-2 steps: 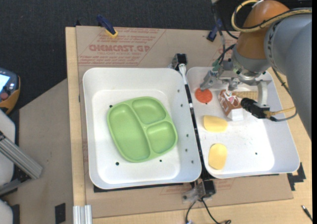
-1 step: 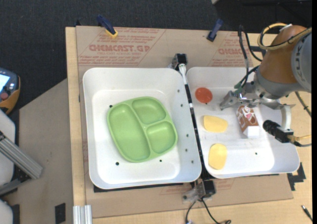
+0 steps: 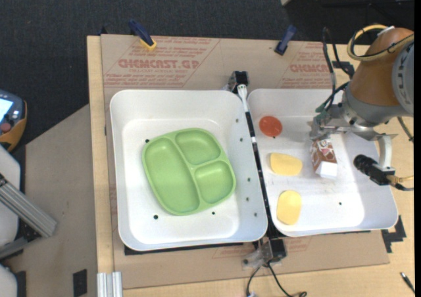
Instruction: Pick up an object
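Note:
The right bin (image 3: 371,213) holds a small red-orange round piece (image 3: 270,125) at its back left. Two yellow pieces lie in front of it, one near the middle (image 3: 285,164) and one nearer the front edge (image 3: 289,206). A brown packet with a white end (image 3: 324,158) lies to the right of the upper yellow piece. My gripper (image 3: 323,129) hangs at the back of the right bin, directly over the far end of the brown packet. The arm hides where the gripper meets the packet.
The left bin (image 3: 125,158) holds a green divided plate (image 3: 189,171). A black divider strip (image 3: 250,138) runs between the two bins. Cardboard (image 3: 197,59) lies under the bins, held by clamps at the back.

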Robot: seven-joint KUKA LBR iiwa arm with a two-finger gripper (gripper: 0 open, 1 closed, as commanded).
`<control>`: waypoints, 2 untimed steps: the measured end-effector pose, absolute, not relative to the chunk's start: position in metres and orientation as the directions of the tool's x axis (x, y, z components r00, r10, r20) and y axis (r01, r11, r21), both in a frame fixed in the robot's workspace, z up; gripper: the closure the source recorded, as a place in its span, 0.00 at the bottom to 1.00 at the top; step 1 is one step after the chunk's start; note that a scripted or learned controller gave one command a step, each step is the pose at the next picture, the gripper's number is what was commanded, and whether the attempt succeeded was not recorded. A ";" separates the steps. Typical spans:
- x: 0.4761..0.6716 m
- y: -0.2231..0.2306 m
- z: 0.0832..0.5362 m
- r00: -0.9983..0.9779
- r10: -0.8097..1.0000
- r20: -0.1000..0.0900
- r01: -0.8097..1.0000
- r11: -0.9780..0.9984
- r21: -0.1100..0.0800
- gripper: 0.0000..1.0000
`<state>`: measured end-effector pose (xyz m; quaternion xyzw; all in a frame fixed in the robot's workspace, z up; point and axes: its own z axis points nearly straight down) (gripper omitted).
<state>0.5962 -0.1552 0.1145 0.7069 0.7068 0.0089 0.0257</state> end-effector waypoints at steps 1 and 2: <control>0.557 -0.134 0.105 -0.001 1.000 -0.013 0.999 0.001 0.035 1.00; 0.545 -0.144 0.103 -0.002 1.000 -0.014 0.999 0.002 0.034 1.00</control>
